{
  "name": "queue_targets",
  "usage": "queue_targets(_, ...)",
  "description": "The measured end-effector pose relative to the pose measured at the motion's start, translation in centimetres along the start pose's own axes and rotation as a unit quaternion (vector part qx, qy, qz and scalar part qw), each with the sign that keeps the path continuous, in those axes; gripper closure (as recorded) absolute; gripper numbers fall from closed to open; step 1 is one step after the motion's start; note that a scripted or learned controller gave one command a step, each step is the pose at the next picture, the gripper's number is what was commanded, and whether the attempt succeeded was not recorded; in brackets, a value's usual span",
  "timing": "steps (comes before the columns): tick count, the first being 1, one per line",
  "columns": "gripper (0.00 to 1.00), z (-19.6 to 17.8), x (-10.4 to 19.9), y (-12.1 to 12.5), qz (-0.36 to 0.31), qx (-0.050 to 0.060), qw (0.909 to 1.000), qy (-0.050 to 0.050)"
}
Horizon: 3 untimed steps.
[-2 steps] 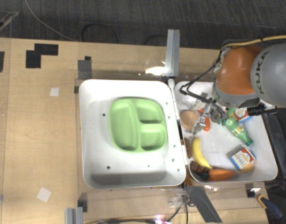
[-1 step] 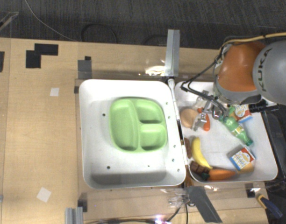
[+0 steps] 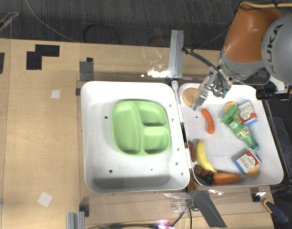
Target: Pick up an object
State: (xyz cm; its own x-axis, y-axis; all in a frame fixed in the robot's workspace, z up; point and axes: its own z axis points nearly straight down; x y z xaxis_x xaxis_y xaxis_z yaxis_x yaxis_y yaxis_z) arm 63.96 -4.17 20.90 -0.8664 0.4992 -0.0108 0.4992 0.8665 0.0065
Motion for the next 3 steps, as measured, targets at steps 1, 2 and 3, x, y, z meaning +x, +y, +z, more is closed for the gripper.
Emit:
queue_targets(1, 1.0, -3.9, -6.9, -7.6, -0.151, 0.002, 0.9886, 0.0)
queue_targets(2, 0.0, -3.9, -6.8, -7.4, -0.152, 0.001, 0.9883, 0.001)
queue_targets(3, 0.0, 10.5, -4.3, -8.7, -0.167, 0.0, 0.986, -0.004)
